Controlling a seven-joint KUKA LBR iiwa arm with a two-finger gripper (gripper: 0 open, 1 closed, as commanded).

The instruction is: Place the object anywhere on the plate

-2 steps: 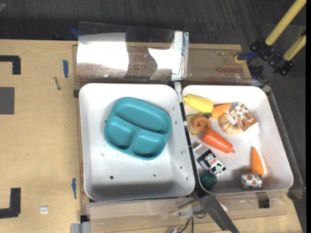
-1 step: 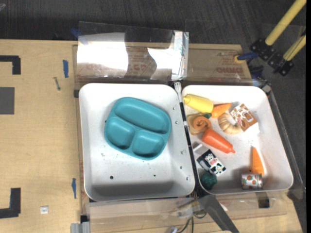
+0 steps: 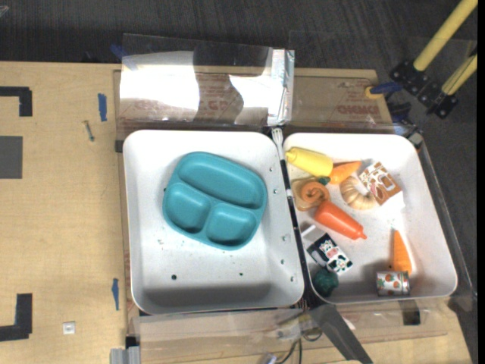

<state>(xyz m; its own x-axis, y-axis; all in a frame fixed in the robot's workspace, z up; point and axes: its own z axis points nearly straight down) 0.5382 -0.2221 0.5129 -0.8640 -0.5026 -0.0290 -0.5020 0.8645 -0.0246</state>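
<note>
**Desk:** Where does the task stand?

**Photographer:** Not yet started, by the look of it. The teal plate (image 3: 214,198), moulded into three compartments, lies bare in one white bin (image 3: 144,226). The toys are all in the neighbouring bin (image 3: 436,226): a yellow piece (image 3: 309,160), an orange cone (image 3: 339,221), a small carrot (image 3: 401,252), a bread roll (image 3: 355,192) and a little can (image 3: 392,282), among others. Which one is the object, I cannot tell.

**Desk:** And the gripper?

**Photographer:** How wide it stands I cannot tell from this frame.

**Desk:** What would a clean attempt call for?

**Photographer:** My judgement: pick a piece standing apart, such as the small carrot, so nothing crowds either side of the gripper as it descends. The cluster by the dividing wall looks risky; those pieces touch. Lift well clear of both rims, bring the plate directly beneath the gripper, lower over a compartment and release low, since rounded toys may roll.
</note>
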